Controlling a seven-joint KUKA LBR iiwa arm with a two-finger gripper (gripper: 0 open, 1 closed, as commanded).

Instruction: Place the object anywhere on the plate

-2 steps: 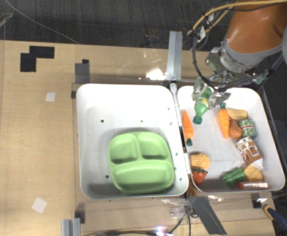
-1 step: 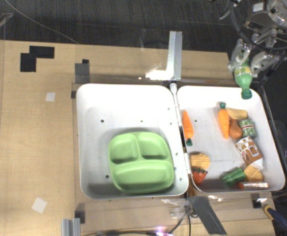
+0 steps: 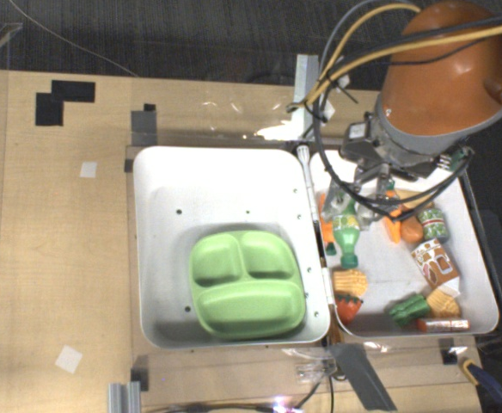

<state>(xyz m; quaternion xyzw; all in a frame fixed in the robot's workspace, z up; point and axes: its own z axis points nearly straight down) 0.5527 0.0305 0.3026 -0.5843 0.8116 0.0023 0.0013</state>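
A green divided plate [image 3: 247, 282] lies in the front part of the left bin [image 3: 165, 196], with nothing on it. My gripper [image 3: 367, 189] hangs under the orange wrist over the back left part of the right bin [image 3: 483, 291]. It sits just above a cluster of toy foods. A green bottle [image 3: 347, 235] lies right below and in front of it. An orange carrot-like piece [image 3: 394, 224] is to its right. The gripper's tip is hidden among cables and toys.
Also in the right bin are a corn piece [image 3: 350, 280], a red item [image 3: 347, 305], a striped can [image 3: 434, 222], a brown snack box [image 3: 437, 261], a green vegetable [image 3: 408, 306] and a red tube [image 3: 444, 323]. The bin walls meet between plate and toys.
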